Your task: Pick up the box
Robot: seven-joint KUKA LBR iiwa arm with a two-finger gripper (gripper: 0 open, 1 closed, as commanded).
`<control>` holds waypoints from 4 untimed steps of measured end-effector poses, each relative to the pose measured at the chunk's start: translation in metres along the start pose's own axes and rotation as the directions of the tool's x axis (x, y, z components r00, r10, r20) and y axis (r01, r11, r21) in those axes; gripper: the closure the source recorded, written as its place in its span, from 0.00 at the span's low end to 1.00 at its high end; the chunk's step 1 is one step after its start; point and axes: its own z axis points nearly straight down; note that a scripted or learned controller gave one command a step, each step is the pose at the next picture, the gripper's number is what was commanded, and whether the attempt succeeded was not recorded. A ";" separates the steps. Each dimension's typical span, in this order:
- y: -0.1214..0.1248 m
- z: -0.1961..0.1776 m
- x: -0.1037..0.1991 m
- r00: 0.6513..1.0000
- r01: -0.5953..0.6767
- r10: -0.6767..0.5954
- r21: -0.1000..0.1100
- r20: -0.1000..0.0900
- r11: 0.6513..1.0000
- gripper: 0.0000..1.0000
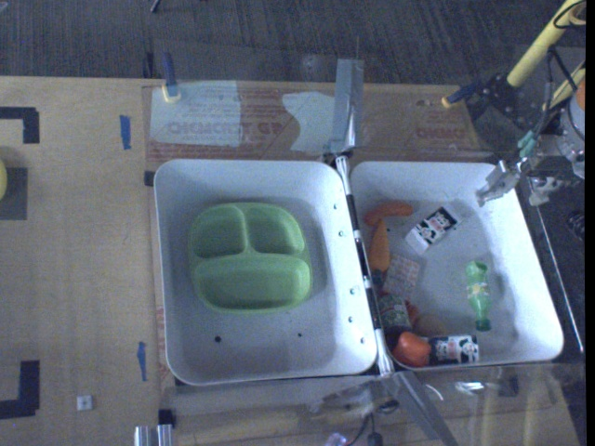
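A small black-and-white box (432, 228) lies tilted in the upper middle of the right bin (535, 277). A flat, pale patterned box (402, 272) lies just below and to its left. My gripper (517, 186) hovers over the bin's upper right corner, to the right of the black-and-white box and apart from it. It is open and I see nothing between its fingers. The arm comes in from the right edge.
The right bin also holds an orange carrot-like piece (380, 240), a green bottle (478, 294), a dark item (392, 311), a red-orange item (410, 347) and a black-and-white carton (455, 348). A green divided tray (249, 256) sits in the left bin (177, 342).
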 end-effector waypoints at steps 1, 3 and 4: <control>-0.105 0.135 0.019 0.998 0.067 -0.067 0.000 -0.001 0.998 0.00; -0.103 0.176 0.073 1.000 0.004 -0.004 -0.007 0.002 1.000 1.00; -0.040 0.079 0.098 0.992 -0.127 0.127 0.000 0.001 0.992 1.00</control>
